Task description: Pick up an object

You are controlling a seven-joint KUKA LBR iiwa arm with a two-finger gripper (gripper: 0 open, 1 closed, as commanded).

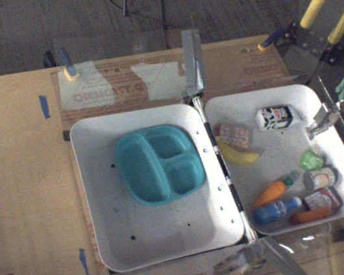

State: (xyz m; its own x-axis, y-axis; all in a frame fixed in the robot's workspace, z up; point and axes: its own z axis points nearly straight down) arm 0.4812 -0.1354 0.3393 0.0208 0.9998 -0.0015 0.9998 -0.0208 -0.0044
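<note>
Your tool (324,118) sits at the right bin's (343,156) right rim, seemingly holding nothing, though whether it's wide or narrow, I cannot tell.

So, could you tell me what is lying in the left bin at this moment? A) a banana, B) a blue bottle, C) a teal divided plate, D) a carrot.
C: the teal divided plate lies alone in the left bin, while the banana, blue bottle and carrot all lie in the right bin.
</note>
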